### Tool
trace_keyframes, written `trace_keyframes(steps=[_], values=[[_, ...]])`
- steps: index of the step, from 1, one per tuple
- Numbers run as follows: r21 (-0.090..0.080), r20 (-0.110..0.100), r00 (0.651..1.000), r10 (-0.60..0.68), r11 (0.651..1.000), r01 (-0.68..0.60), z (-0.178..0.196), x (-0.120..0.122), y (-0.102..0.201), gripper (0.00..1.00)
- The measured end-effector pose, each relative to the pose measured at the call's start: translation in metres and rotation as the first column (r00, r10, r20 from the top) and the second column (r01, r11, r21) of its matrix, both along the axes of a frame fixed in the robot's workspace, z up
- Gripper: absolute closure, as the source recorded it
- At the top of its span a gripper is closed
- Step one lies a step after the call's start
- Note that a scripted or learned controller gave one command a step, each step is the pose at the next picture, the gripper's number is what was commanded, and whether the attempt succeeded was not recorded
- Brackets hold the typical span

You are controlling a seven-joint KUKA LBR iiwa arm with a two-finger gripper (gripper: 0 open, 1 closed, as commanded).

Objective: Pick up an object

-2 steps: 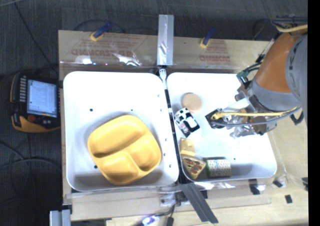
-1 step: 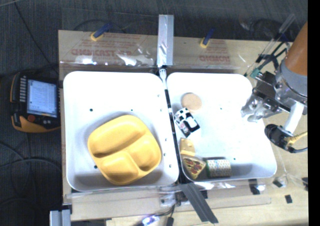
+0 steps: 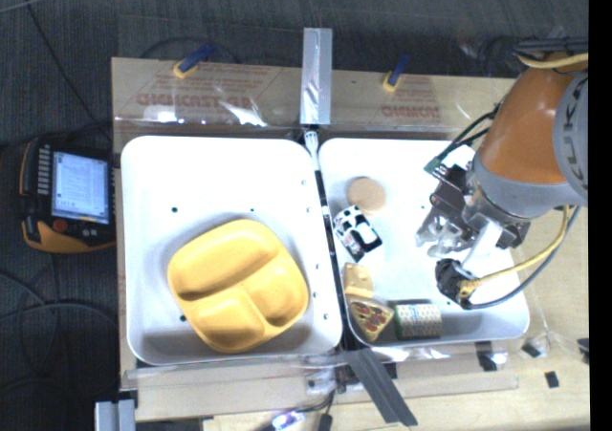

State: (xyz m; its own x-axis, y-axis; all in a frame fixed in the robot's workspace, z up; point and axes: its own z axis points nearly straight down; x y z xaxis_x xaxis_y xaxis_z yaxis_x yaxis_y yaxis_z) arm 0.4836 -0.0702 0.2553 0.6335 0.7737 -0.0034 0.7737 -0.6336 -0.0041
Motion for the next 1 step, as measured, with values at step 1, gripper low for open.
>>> trace_keyframes(steps=[1], values=[[0.0, -0.001, 0.993, 0.117, 0.993, -0.117, -0.0353, 0.0578, 0.0284, 1.0]])
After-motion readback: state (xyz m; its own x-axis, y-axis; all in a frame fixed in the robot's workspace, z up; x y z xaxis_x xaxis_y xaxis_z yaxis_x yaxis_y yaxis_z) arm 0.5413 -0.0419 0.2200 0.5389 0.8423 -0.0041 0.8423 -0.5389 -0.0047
